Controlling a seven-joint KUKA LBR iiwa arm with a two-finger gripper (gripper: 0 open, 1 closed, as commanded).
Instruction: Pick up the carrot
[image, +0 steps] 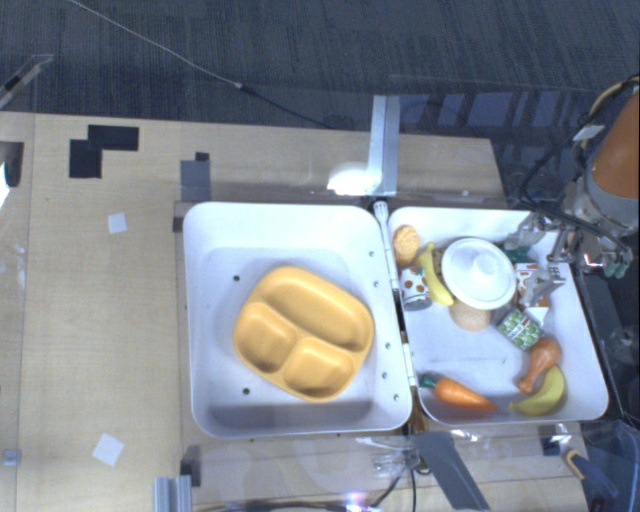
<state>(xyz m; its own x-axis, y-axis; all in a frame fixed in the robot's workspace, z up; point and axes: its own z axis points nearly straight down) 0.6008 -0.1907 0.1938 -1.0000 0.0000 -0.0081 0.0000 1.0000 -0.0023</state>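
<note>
The carrot (460, 393) lies along the near wall of your right bin (590, 345), beside a yellow banana (543, 393) and a chicken drumstick (538, 364). Your gripper (545, 262) hovers over the bin's far right corner; whether it is open or closed, you cannot tell.

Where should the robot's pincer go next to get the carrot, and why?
Probably toward the near edge of the right bin. The carrot lies there by the bin's left corner, with nothing on top of it, while the pincer hangs near the far right side, beside the white lid.
</note>
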